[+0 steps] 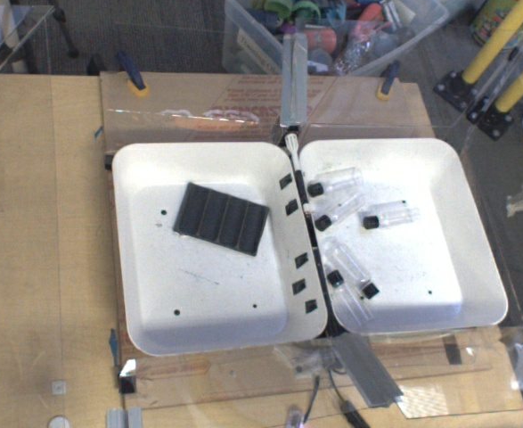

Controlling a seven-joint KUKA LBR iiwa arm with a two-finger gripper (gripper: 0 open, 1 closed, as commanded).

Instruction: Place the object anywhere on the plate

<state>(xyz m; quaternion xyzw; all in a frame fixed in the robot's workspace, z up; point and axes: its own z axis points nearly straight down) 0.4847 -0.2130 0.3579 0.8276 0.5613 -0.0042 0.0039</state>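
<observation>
Viewing camera view, the one angle available. Dark ribbed plate (221, 218) lies flat in the left bin (136, 266), tilted slightly. The objects, clear vials with black caps (390, 214), lie scattered in the right bin (475, 248), well apart from the plate.

Tool state: cannot tell.

Risks, judged:
- vials are round and smooth, so one may roll or slip out of a pinch
- two near the divider lie close together, so a double pick or a nudge is likely
- a released vial may roll off the plate

Counts: bins 2; plate 1; black caps 5, hence probably 5 vials, though clear bodies blur together.
</observation>
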